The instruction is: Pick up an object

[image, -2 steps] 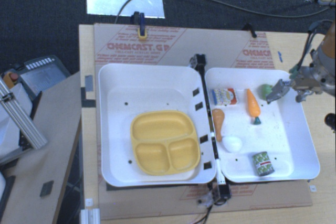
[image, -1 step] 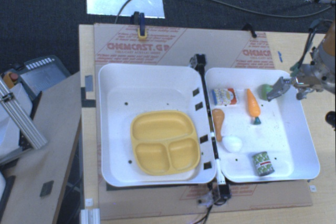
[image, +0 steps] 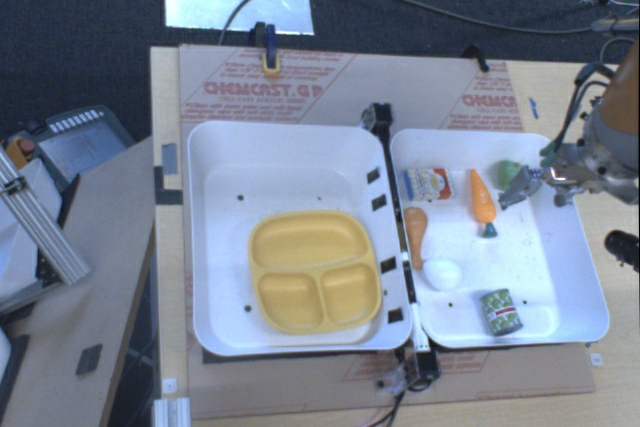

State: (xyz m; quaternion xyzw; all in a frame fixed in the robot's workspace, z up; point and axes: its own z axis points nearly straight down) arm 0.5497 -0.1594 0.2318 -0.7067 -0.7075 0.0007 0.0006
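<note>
— In the right bin [image: 575,260], beside the gripper [image: 522,185]?
— Orange carrot [image: 483,200], tapered, green-tipped, lying lengthwise, apart from the egg [image: 441,272] and can [image: 501,311].
— Fingers?
— Spread open, gripping nothing.

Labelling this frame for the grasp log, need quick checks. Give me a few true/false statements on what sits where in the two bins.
1. The yellow tray lies in the left bin. True.
2. The carrot lies in the left bin. False: it is in the right bin.
3. The green can is near the right bin's front edge. True.
4. The white egg sits on the yellow tray. False: it rests on the right bin's floor, beside the divider.
5. The gripper is above the left bin. False: it is over the right bin, near a green thing.
</note>
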